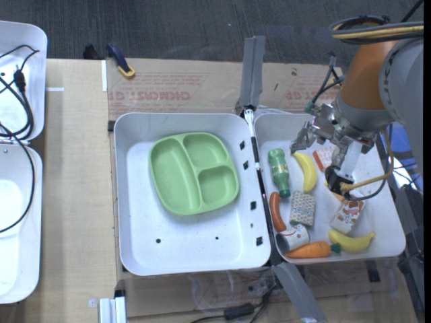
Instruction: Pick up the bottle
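Lying along the left wall of the right bin [397,234], the green bottle [279,172] sits just beside a banana [308,171]. Hovering above that bin's upper right part, the tool [322,142] holds nothing, its fingers spread apart. A green divided plate [194,173] rests in the left bin [135,200].

Even overhead light, soft shadows, slightly soft focus.

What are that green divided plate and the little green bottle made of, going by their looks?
The green plate looks like moulded plastic: one even matte colour, soft rounded compartment edges. The bottle in the right bin seems to be glossy plastic too, likely a toy, with a bright highlight along its side; glass can't be ruled out.
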Robot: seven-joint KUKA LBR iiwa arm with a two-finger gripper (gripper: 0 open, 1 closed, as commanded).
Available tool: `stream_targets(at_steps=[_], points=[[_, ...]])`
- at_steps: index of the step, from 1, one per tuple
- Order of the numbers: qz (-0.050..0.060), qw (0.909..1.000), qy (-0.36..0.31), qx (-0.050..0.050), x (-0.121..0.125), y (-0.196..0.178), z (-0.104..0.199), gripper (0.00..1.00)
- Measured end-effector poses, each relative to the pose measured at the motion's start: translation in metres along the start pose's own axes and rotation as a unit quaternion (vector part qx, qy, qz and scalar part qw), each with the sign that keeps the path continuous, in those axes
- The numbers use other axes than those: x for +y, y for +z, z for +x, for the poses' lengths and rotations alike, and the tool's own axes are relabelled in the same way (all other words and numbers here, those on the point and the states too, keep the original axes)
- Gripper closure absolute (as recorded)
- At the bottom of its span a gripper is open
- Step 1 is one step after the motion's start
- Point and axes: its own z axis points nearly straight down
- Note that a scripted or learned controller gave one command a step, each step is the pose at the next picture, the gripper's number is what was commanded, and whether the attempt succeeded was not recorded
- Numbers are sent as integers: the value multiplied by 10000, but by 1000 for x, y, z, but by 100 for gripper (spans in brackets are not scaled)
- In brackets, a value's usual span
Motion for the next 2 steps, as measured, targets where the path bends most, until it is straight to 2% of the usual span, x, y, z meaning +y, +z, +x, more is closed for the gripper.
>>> stream_targets(at_steps=[1, 2], points=[[-2, 9999, -103, -4, -15, -66, 11, 0], [11, 9999, 112, -6, -51, 1, 65, 0]])
